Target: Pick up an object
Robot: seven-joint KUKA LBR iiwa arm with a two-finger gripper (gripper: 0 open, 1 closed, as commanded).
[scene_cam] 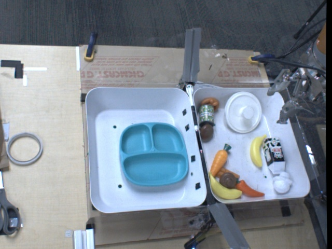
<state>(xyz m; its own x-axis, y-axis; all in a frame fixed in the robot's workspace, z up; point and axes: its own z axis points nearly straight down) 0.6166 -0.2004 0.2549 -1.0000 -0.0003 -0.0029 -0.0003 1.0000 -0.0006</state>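
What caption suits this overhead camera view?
Blue tray in left bin; toy food crowds right bin; gripper at its edge.

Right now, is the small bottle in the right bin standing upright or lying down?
Lying down. The bottle shows its whole side along the bin floor, beside the left wall of the right bin, its cap towards the far edge.

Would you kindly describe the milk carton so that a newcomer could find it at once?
Look in the right bin, along its right side. The carton lies there beside a banana, above a small white ball. It alone is boxy with black-and-white cow patches.
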